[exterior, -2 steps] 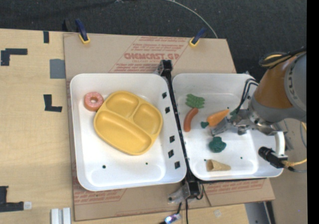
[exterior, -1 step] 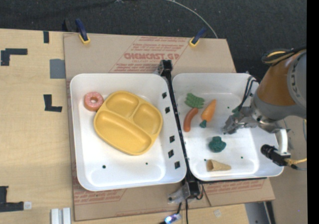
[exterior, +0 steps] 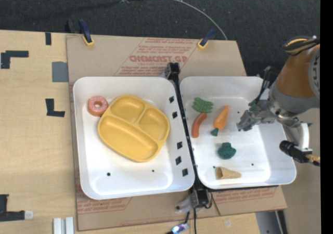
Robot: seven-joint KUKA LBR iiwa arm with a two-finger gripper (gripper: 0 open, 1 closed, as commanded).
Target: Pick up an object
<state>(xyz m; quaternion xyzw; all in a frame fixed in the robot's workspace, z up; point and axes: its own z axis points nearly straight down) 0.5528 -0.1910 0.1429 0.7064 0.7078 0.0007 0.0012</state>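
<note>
**Robot arm poised over a bin of toy food, nothing in its grasp**

Two shallow white bins sit side by side on a cardboard sheet in the middle of the frame. The left bin holds a large yellow divided plate, tilted diagonally, with a small pink doughnut just beside its upper left corner.

The right bin holds the smaller pieces. Near its upper left lies a green leafy vegetable toy. Below that, an orange-red sausage-shaped toy lies at a slant, and just right of it is a toy carrot with a green tip pointing down-left. Lower in the bin sits a dark green broccoli toy, and near the lower edge lies a tan cone-shaped wedge.

The grey arm with its orange band enters from the right edge. Its gripper hangs over the upper right part of the right bin, a little right of the carrot. Whether its fingers are apart or together cannot be told at this size; no object shows between them.

The carrot looks the nearest candidate. It is probably light, stiff plastic with a smooth, somewhat slippery skin. A hold across its thicker upper half, fingers square to its length, would likely grip best; the tapered end could squirt free.
</note>
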